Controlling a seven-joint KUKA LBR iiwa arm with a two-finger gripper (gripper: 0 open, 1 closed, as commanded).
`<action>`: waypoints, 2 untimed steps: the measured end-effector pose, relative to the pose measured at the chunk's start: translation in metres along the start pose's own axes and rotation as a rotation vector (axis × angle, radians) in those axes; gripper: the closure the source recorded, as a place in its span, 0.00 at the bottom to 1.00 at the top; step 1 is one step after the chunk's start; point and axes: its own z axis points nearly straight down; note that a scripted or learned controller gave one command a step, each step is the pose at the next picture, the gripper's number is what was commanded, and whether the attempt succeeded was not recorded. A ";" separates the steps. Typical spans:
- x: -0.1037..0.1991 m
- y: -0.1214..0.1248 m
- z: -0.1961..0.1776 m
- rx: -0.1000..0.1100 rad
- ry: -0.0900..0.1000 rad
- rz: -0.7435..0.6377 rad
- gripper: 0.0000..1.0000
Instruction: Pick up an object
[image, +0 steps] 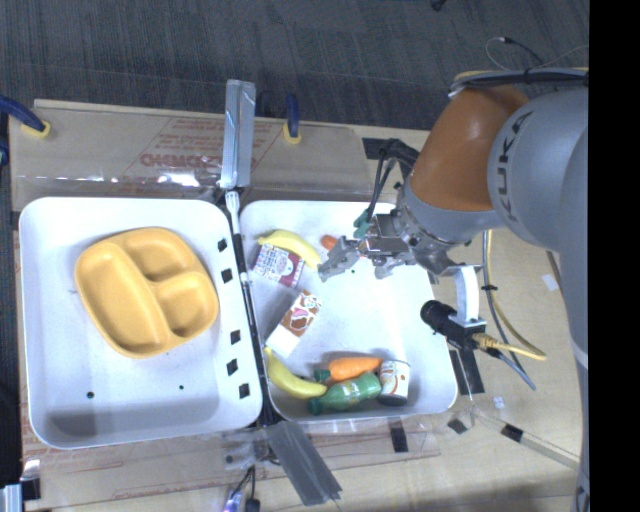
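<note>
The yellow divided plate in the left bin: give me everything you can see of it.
The yellow plate looks like matte plastic, rounded, with three compartments: one long one on its upper left and two smaller ones to the right. It lies flat, right side up, rotated askew, in the left bin's upper half. Nothing rests in it or touches it.

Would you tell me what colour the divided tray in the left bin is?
Yellow; the tray shows best in the camera view.
</note>
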 end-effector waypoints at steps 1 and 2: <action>-0.002 0.000 0.124 -0.022 0.000 0.089 0.00; -0.008 -0.007 0.070 -0.003 0.000 0.002 0.00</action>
